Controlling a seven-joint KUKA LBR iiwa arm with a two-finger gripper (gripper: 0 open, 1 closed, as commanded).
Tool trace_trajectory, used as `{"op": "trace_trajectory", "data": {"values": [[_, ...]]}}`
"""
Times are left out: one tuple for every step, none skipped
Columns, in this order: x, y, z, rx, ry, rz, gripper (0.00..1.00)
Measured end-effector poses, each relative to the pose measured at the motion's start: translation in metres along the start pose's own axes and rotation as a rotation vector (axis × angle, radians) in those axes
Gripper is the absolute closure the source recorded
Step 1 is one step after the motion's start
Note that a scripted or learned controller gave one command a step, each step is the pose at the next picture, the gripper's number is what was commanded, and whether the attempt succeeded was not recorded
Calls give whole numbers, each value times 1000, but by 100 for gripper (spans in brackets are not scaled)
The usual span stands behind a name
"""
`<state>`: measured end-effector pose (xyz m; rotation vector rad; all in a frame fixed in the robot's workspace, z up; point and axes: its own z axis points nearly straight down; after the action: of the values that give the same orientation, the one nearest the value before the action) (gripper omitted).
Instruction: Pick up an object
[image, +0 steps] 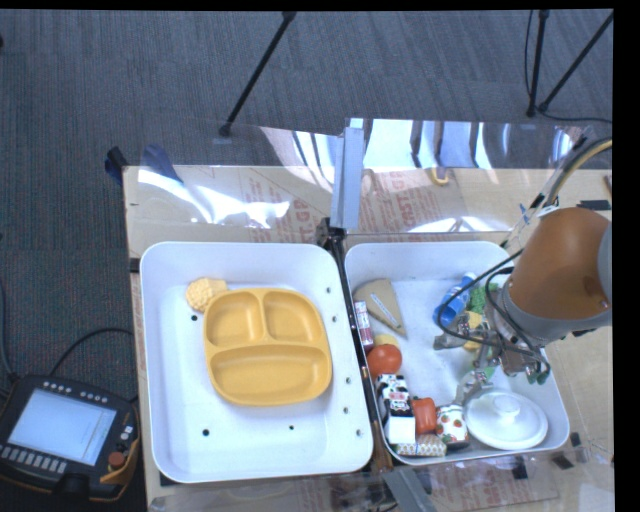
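My gripper hangs low inside the right bin, under the orange wrist band. It sits just above and left of a white round lid. Close to it lie a blue bottle, a green piece and a yellow piece. Further left are a red ball, a beige wedge, black-and-white toys, a red-orange item and a spotted toy. Nothing is visibly held.
The left bin holds a yellow divided plate and a small yellow knobbly object at the plate's upper left corner. A teach pendant lies on the floor at lower left. Cables loop beside the wrist.
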<state>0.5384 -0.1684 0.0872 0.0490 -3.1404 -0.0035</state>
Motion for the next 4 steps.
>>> {"op": "trace_trajectory", "data": {"values": [[-68,68,0,1,-2,227,0],[-81,23,-1,2,-3,217,0],[-80,25,-1,1,-2,241,0],[-77,27,0,0,0,308,0]]}}
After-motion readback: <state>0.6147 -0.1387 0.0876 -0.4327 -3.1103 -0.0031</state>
